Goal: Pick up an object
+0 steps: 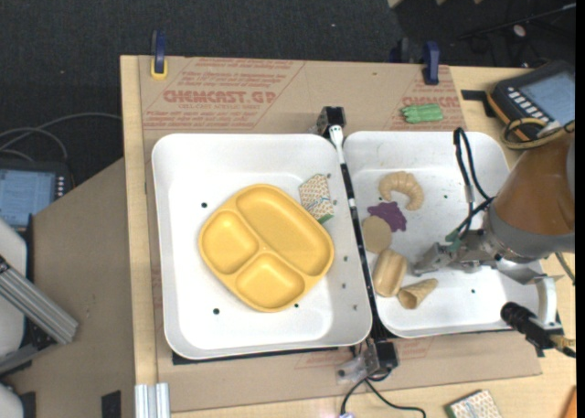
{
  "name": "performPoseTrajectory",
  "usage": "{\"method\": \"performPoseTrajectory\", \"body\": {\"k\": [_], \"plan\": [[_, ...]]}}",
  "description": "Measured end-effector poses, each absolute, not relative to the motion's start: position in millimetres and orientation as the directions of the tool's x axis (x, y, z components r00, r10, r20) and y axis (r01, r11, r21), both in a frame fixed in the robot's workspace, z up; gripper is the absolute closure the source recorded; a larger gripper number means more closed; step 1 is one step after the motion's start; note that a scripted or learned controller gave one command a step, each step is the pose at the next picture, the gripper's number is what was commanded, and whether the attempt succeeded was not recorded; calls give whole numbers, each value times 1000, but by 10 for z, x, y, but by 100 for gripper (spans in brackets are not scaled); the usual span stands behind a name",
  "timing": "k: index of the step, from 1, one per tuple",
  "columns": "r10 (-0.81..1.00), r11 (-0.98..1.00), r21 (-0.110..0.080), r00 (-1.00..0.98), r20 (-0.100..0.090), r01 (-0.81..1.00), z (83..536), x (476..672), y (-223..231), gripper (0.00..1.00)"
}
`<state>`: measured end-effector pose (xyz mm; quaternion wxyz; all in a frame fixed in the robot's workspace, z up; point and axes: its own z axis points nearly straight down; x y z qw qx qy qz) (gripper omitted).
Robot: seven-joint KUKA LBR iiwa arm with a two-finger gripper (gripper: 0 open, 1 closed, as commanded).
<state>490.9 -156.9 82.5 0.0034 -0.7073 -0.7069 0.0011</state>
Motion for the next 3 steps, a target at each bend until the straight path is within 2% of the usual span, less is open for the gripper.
{"method": "performPoseTrajectory", "body": {"k": [1, 2, 3], "plan": [[1000, 4, 8, -4, -3, 1000, 851, 5739, -1664, 0], [1000, 6, 8, -6, -1, 1000, 855, 6451, -995, 0], [1000, 2, 2, -2, -2, 1000, 950, 6416, -1031, 100]]}}
